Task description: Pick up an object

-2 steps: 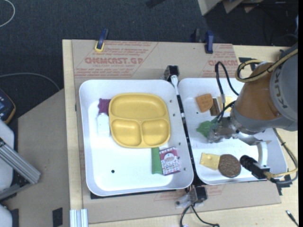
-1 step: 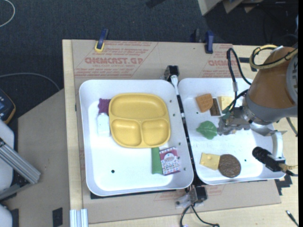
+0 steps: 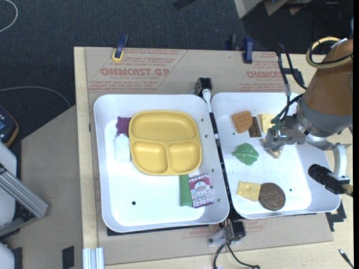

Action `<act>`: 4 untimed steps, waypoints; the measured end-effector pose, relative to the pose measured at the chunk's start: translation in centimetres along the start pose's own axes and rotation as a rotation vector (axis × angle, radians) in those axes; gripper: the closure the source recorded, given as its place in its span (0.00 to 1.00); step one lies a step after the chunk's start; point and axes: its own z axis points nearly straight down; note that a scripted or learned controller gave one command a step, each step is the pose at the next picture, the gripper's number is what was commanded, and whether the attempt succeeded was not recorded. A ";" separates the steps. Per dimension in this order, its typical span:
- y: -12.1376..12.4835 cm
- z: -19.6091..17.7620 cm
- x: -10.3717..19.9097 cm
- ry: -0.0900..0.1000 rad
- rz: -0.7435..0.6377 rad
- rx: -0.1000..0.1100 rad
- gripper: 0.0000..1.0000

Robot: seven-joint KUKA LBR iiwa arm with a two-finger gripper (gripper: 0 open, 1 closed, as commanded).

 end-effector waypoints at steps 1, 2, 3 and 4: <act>0.1 -2.6 0.0 0.000 0.000 0.002 1.00; 2.6 -3.4 4.5 0.002 -0.005 0.003 1.00; 6.2 -2.1 8.9 0.002 -0.005 0.003 1.00; 8.6 -1.4 13.1 0.002 -0.004 0.003 1.00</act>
